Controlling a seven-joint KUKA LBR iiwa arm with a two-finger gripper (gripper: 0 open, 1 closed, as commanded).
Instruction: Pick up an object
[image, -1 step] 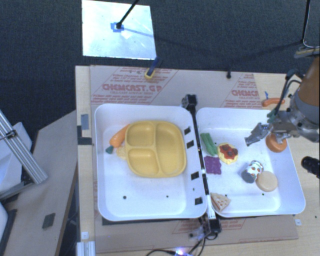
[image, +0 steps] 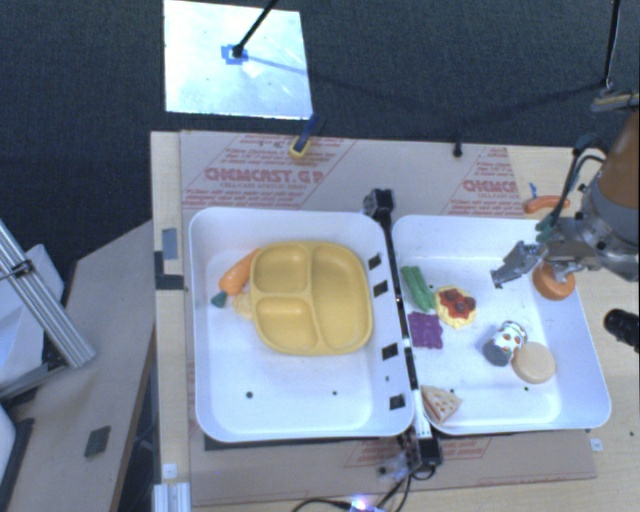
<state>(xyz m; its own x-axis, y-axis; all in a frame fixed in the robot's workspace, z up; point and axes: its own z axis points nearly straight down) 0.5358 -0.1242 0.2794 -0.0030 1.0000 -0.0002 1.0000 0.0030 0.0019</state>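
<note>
Several toy foods lie in the right bin: a green pod, a yellow and red pizza piece, a purple piece, a grey and white figure, a tan bun and a sandwich wedge. My gripper hangs above the bin's upper right part, pointing left, with nothing visible between its fingers. An orange round piece sits just below the wrist.
The left bin holds a yellow divided plate with an orange carrot and a yellow piece at its left rim. A black clip-studded divider joins the bins. A metal plate lies beyond the bench.
</note>
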